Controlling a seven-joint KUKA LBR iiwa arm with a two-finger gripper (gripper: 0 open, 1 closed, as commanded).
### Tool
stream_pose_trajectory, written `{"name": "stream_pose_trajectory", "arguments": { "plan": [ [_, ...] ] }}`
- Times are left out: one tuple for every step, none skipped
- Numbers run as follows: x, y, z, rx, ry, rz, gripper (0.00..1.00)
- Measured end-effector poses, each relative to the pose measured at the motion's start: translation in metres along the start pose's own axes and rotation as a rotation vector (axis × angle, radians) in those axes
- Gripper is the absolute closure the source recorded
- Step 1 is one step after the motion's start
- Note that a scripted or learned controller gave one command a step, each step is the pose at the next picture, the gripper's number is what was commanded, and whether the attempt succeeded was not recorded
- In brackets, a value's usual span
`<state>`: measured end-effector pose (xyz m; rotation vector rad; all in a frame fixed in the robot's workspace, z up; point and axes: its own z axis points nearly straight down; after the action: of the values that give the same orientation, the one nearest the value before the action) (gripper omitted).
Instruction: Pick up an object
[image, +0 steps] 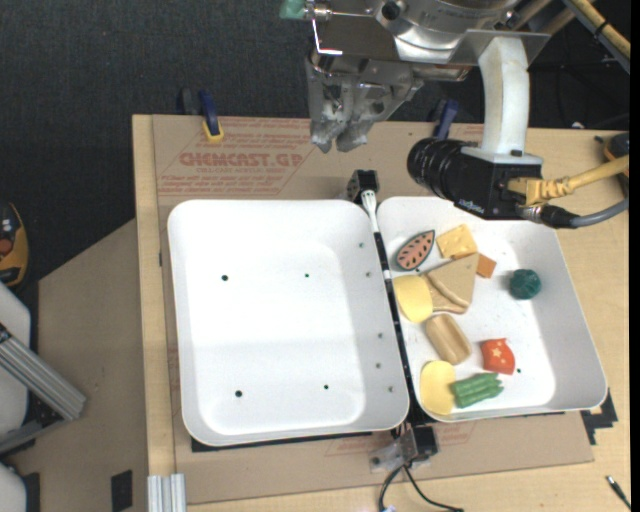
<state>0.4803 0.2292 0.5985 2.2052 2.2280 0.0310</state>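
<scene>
My gripper (339, 133) hangs high above the bench, over the cardboard behind the left bin (200, 240), and its fingertips are close together with nothing between them. The right bin (570, 330) holds several toy foods: a watermelon slice (415, 250), a yellow cheese wedge (457, 241), a small orange cube (486, 266), a dark green ball (524, 284), a tan bread slice (452, 285), a yellow piece (411, 297), a brown bread roll (447, 337), a red strawberry-like piece (498, 355), a green pea pod (475, 389) and a yellow disc (436, 385).
The left bin's white floor shows only a few small black dots. Black clips (364, 186) join the two bins at the far end and at the near end (420, 440). Blue clamps (208, 106) hold the cardboard sheet at the back.
</scene>
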Motion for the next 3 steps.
{"name": "stream_pose_trajectory", "arguments": {
  "plan": [
    [0.001, 0.0, -0.01, -0.003, 0.002, -0.001, 1.0],
    [0.001, 0.001, -0.021, -0.006, 0.003, -0.002, 1.0],
    [0.002, 0.001, -0.032, -0.01, 0.005, -0.003, 1.0]
  ]
}}
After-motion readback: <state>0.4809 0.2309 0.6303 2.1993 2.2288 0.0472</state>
